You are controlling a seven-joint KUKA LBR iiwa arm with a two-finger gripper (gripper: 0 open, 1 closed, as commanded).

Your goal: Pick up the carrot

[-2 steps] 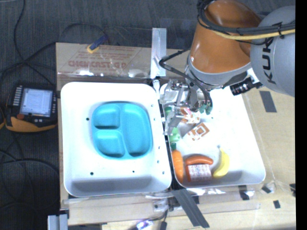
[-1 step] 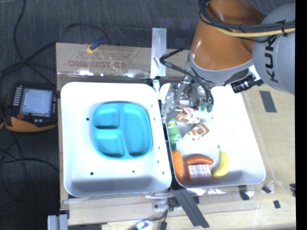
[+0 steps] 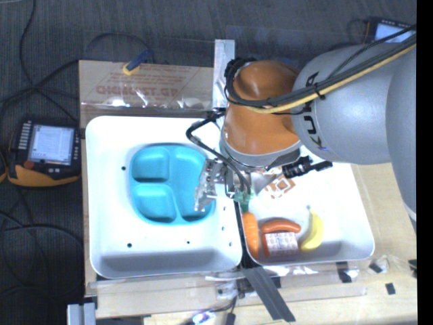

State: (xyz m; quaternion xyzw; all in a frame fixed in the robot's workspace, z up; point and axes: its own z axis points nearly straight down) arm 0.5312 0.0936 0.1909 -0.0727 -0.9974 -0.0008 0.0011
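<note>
The carrot (image 3: 251, 231) is orange with a green top and lies along the left wall of the right bin (image 3: 362, 239), near its front corner. My gripper (image 3: 222, 187) hangs under the orange wrist band, above the divide between the two bins. It is just up and left of the carrot's green end. Nothing shows as held in it.
A blue divided plate (image 3: 162, 181) sits in the left bin (image 3: 108, 249), close to the gripper's left. Beside the carrot lie a red sausage (image 3: 280, 226), a red packet (image 3: 281, 244) and a yellow banana (image 3: 313, 231). The arm's bulk covers the right bin's back part.
</note>
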